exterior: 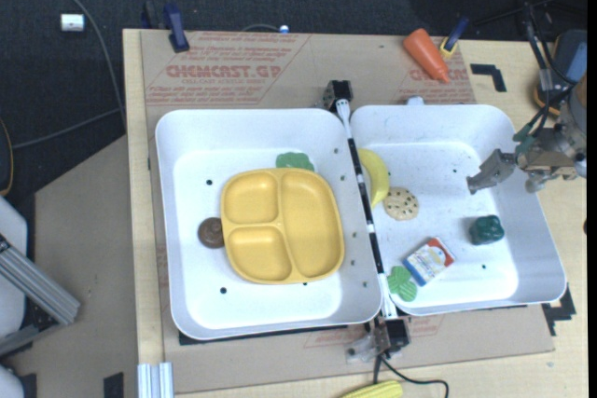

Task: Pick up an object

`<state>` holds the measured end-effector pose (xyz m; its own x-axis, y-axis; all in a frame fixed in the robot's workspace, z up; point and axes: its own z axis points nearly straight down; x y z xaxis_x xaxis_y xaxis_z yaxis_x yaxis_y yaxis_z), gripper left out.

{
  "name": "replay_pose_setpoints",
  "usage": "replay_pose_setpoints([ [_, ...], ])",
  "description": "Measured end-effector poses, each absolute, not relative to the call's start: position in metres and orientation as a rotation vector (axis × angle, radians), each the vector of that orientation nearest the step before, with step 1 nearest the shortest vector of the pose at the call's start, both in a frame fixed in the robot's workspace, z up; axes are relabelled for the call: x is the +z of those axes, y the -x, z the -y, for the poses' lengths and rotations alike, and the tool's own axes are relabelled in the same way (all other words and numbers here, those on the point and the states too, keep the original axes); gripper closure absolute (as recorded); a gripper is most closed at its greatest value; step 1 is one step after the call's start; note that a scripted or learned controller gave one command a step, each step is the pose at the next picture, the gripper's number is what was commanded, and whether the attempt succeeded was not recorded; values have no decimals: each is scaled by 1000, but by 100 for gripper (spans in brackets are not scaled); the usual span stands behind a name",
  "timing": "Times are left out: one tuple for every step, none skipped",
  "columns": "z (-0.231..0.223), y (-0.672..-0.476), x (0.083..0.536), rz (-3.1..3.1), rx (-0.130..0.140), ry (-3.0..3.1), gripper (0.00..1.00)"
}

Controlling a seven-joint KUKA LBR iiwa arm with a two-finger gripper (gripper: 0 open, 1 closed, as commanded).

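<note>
1. Bench: tan board printed with red lettering, carrying two shallow white bins side by side.
2. Left bin and right bin: touching along the middle seam, a black clip at its 12 o'clock end.
3. Yellow divided plate: three compartments, lying flat at the centre of the left bin.
4. Gripper: reaching in over the right bin's 3 o'clock rim, grey finger pointing toward 9 o'clock above bare bin floor; nothing seen between the fingers, and cannot tell whether spread or pressed together.
5. Orange carrot-shaped toy: on the bench at 12 o'clock of the right bin, outside the rim.
6. Yellow banana-like piece: against the right bin's 9 o'clock wall.
7. Red, white and blue packet: at 6 o'clock in the right bin, tilted.
8. Dark green block: at 4 o'clock in the right bin, near the gripper but apart from it.
9. Cookie: just beside the banana-like piece, toward 5 o'clock of it.
10. Green leafy piece: at 7 o'clock of the packet, touching the rim.
11. Green piece: peeking from the plate's 12 o'clock edge.
12. Brown disc: touching the plate's 9 o'clock edge.
</note>
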<state>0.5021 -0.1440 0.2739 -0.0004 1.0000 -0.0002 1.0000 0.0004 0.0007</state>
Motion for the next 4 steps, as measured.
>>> replay_pose_setpoints([
  [191,-520,162,-2221,-1,-2223,0],
  [196,-509,102,-2222,-1,-2224,0],
  [196,-509,112,-2219,2,-2223,100],
  [156,-562,91,-2211,12,-2209,100],
])
